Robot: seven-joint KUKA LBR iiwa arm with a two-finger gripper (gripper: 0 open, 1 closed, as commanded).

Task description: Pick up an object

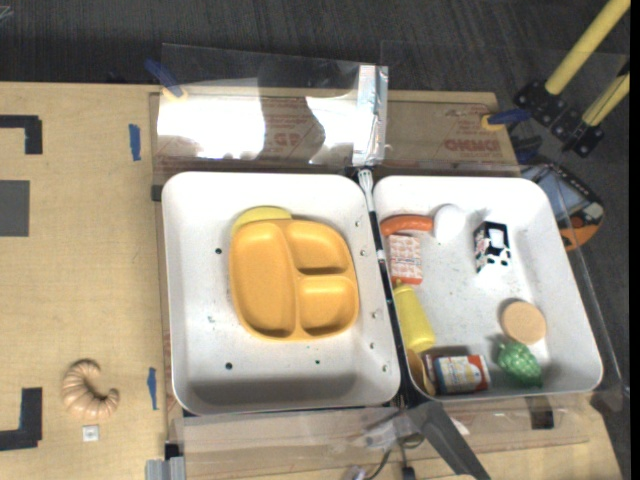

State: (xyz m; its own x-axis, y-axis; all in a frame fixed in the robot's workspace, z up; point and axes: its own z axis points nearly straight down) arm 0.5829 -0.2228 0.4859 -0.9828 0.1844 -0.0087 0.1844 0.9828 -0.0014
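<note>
The left bin (pixel 190 368) holds a yellow three-compartment plate (pixel 292 276). In the right bin (pixel 570 268) lie a jar with a red-and-white label (pixel 405 250), a yellow bottle (pixel 412 318), a small can on its side (pixel 458 371), a green bumpy object (pixel 519 361), a round tan disc (pixel 523 321), a black-and-white toy (pixel 491 247) and a white rounded object (pixel 447 222).
A croissant-shaped toy (pixel 90 390) lies on the wooden bench left of the bins. A clear plastic sheet (pixel 270 118) stands behind the left bin. Yellow rods with black clamps (pixel 580 68) sit at the upper right, off the bench.
</note>
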